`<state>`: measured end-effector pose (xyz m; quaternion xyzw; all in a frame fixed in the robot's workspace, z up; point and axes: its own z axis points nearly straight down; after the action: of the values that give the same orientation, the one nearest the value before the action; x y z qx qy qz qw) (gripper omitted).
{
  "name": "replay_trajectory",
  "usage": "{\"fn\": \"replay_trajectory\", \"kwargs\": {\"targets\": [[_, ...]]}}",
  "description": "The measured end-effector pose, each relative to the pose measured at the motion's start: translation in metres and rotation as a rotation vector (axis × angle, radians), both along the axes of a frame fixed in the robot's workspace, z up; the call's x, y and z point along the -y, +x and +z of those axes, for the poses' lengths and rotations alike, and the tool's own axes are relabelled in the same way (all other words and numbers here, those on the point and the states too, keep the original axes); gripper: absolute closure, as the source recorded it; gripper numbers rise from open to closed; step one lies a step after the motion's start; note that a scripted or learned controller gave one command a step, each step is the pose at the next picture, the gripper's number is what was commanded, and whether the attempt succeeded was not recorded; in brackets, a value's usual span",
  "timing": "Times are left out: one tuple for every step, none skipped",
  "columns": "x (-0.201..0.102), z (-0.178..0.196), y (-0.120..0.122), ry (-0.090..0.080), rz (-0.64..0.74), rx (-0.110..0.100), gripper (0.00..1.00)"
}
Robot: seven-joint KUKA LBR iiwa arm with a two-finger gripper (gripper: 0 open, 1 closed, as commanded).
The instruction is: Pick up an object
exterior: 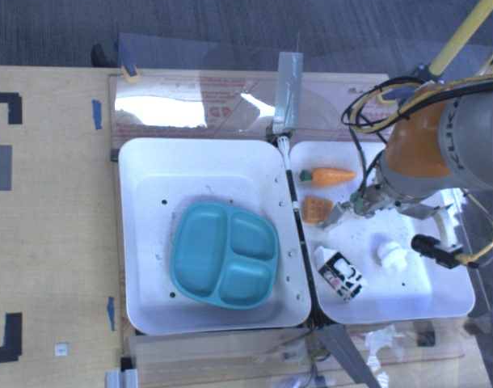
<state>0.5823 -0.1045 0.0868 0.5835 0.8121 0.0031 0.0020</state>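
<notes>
My gripper (337, 213) reaches into the right bin (448, 297) from the right, low over its floor. Its tip lies just right of a small orange-brown block (315, 208) and may touch that block's right edge; I see nothing held in it. An orange carrot (332, 176) with a green end lies just above the block, near the bin's back wall. A black-and-white boxy object (341, 274) rests near the front left of this bin. To the right, beside the arm's black fitting, is a small white lump (391, 255).
The left bin (141, 176) holds a teal divided plate (224, 254). A raised divider (293, 208) separates the two bins. The grey arm with its orange band (420, 148) and looping cables covers the right bin's back right. A clear panel stands behind both bins.
</notes>
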Motion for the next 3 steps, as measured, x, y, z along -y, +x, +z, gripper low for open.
{"fn": "replay_trajectory", "kwargs": {"targets": [[-0.005,-0.002,0.071,-0.001,-0.038,-0.017,0.0],[-0.006,0.009,0.075,-0.003,-0.03,-0.009,1.0],[-0.006,0.008,0.075,-0.003,-0.03,-0.01,0.0]]}}
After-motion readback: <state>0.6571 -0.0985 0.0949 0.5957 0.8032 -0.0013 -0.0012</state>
